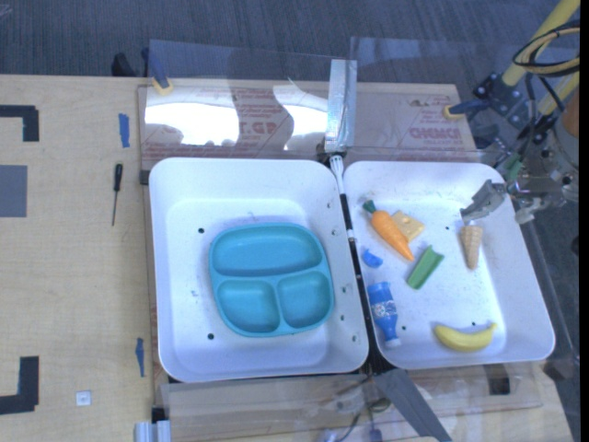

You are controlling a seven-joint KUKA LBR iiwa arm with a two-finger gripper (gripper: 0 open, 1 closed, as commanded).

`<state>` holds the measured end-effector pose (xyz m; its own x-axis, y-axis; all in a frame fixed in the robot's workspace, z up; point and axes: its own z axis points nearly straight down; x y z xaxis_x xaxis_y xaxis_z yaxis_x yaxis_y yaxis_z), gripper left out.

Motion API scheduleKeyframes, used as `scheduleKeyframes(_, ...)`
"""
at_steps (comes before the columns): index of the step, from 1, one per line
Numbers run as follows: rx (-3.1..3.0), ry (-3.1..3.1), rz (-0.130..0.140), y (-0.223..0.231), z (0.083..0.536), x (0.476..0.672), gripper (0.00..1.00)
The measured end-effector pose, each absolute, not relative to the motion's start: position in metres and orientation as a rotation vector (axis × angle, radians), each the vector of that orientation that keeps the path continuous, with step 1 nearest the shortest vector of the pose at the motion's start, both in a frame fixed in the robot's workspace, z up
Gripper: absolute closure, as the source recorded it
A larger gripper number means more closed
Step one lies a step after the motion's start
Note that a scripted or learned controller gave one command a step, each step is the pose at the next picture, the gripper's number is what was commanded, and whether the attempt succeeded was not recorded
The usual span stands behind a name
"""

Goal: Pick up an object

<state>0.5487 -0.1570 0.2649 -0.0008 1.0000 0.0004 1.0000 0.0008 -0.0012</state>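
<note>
1. Gripper (480,203) sits over the right bin (525,284), upper right; can't tell its state.
2. Cone (471,244) lies just below it.
3. Carrot (390,231), banana (464,336), tube (384,309) lie in the same bin.
4. Blue tray (270,277) is in the left bin (175,201).

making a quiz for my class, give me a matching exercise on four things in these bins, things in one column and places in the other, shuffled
Things:
1. plate
2. banana
3. carrot
4. cone

Places:
A. near front edge of right bin
B. left bin
C. right bin, just below the gripper
D. right bin, upper left part

Pairs: 1-B, 2-A, 3-D, 4-C
</note>
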Motion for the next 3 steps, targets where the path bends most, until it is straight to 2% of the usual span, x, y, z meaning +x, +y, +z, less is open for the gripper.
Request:
scheduleKeyframes(1,-2.24,-2.191,0.008,-0.129,0.144,0.529,0.0)
scheduleKeyframes(2,-2.326,-2.121,-0.006,-0.111,0.088,0.57,0.0)
scheduleKeyframes(3,-2.266,-2.183,-0.006,-0.091,0.087,0.597,0.0)
